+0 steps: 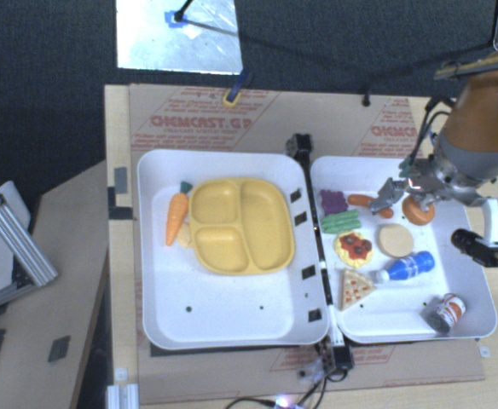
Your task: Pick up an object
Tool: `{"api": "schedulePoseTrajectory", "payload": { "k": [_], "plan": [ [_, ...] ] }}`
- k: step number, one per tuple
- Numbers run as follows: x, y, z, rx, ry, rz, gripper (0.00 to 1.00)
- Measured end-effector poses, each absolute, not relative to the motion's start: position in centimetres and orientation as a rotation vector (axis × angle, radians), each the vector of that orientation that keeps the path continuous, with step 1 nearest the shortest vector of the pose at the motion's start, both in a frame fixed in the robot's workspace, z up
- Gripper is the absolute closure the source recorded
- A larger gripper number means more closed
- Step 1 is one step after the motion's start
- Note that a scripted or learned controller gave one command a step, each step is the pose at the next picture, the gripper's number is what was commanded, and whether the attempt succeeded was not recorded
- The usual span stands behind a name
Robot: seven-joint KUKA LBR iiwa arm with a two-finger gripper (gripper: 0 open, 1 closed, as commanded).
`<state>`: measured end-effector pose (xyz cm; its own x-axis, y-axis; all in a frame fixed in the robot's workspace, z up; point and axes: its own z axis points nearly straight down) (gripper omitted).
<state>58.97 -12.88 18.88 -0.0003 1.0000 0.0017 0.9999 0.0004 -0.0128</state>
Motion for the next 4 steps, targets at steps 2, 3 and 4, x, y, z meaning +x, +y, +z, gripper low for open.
{"api": "schedulePoseTrajectory", "payload": {
  "k": [2, 3, 4],
  "plan": [
    [58.8, -13.8, 14.2, -2.219, -2.221, 0.002, 0.00],
    [59.1, -13.9, 11.0, -2.227, -2.229, -0.007, 0.00],
    [59.1, -13.8, 11.7, -2.224, -2.227, -0.006, 1.00]
  ]
}}
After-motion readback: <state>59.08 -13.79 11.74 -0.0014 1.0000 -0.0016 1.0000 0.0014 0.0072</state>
